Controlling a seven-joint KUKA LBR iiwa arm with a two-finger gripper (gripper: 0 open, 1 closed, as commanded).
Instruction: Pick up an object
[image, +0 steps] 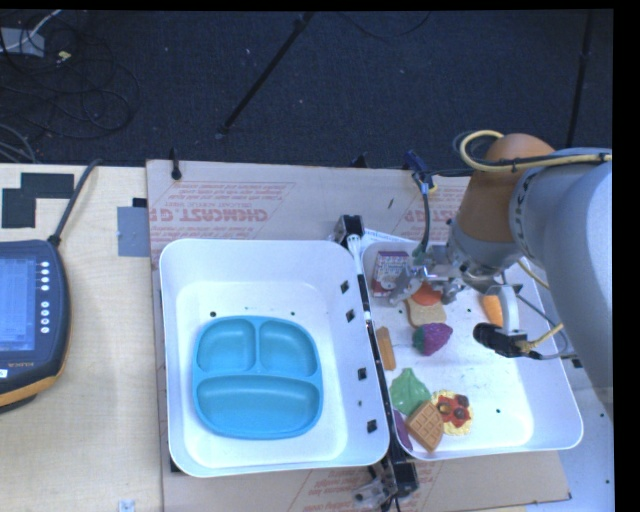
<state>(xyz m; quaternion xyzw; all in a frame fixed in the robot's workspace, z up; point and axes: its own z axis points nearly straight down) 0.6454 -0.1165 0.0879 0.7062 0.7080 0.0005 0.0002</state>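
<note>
My gripper (424, 281) reaches down into the far part of the right bin (540, 425), its tip just above a small red toy tomato (427, 296). A tan bread slice (428, 313) lies right in front of the tomato, and a purple and green toy vegetable (433, 338) sits below that. An orange piece (492, 306) lies to the right, partly behind the wrist. Nearer the front are a green lettuce leaf (407, 388), a waffle (425, 426) and a pizza slice (456, 411). A small bun (385, 349) lies by the bin's left wall.
The left bin (190, 290) holds a blue divided plate (258, 376). The grey arm (560, 230) covers the right bin's far right corner. A black cable piece (502, 341) hangs off the wrist. A teach pendant (25, 310) rests on the bench at the left.
</note>
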